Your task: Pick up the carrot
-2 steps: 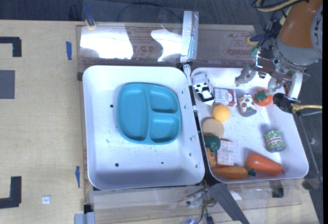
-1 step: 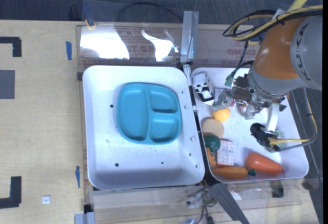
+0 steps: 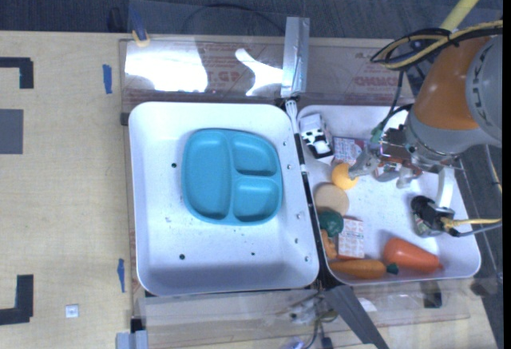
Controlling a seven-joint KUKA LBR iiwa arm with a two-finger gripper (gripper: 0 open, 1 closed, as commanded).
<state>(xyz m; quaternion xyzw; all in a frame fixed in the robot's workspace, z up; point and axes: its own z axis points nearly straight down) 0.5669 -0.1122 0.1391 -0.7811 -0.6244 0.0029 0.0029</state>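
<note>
1. Carrot (image 3: 412,255): you will find it in the near right corner of the right bin (image 3: 463,216). It lies flat on the white floor, close to the near wall.
2. It is a smooth, plump orange cone with a plastic-like sheen. It is thick at its left end, where a small green stub sits, and tapers toward the right.
3. Just left of it lies a thinner orange stick (image 3: 357,267), along the same near wall. The green stub sits between the two.
4. Further left in that bin you see a printed packet (image 3: 351,237), a dark green lump (image 3: 330,221), a rounded beige piece (image 3: 331,198) and a small yellow ball (image 3: 342,176). The writing on the packet is too small to read.
5. The gripper (image 3: 377,167) is metallic and hangs over the far half of the right bin, just right of the yellow ball and well apart from the carrot. You cannot tell whether it is wide or narrow.
6. The left bin (image 3: 152,204) is glossy white and holds a matte blue divided plate (image 3: 231,176) with rounded corners.
7. Cardboard (image 3: 359,72) behind the bins bears red print that you cannot read.
</note>
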